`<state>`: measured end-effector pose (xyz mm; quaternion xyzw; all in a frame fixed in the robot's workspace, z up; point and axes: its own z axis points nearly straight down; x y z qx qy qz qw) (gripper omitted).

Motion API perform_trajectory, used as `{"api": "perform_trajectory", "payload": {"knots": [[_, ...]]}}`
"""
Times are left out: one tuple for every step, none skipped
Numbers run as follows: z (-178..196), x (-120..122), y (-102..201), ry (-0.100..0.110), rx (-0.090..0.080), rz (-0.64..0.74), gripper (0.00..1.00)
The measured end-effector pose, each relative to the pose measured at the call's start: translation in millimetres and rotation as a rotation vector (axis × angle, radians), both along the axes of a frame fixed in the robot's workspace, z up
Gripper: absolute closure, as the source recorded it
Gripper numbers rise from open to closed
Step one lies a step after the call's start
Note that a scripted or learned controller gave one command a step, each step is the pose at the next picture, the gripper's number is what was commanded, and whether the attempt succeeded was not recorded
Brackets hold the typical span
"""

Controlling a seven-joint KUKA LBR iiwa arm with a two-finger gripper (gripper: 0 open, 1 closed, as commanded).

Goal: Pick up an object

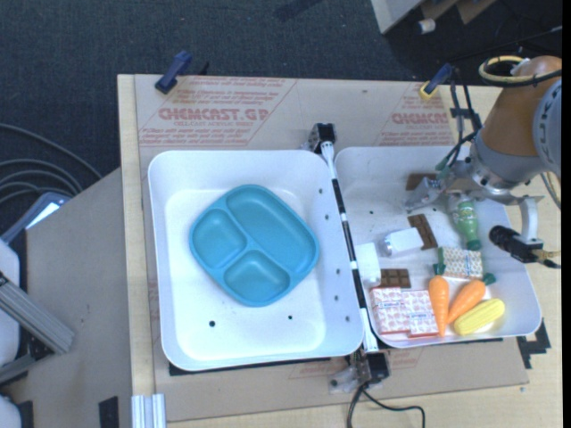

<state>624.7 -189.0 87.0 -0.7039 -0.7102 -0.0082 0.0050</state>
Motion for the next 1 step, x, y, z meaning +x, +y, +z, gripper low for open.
{"api": "perform_trajectory", "payload": {"knots": [[-2.0, 42.4, 59.6, 0.002, -0.018, -0.008, 0.0]]}}
